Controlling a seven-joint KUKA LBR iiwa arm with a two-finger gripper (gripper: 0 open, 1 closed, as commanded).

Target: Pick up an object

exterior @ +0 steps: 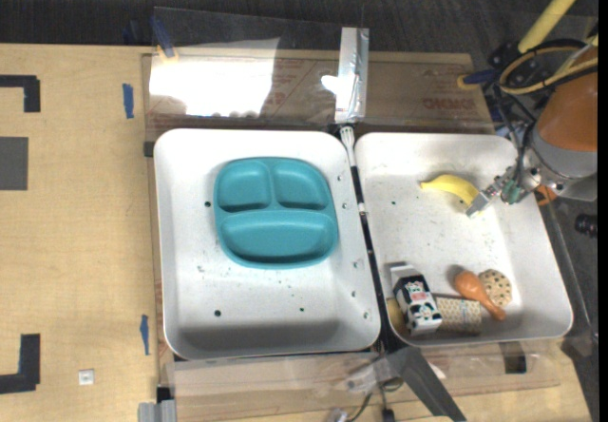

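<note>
At right bin's (532, 220) far side, end effector (483, 201) hovers just beside banana (450, 188), nothing visibly held; open or clenched, cannot tell. Approach step, likely. Next: centre over banana, descend, clamp, lift.

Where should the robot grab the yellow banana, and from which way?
Probably across the banana's middle, coming straight down from above. It lies flat in the right bin with open floor around it, and its narrow curved body suits two fingers. The gripper sits just beside its right end.
</note>
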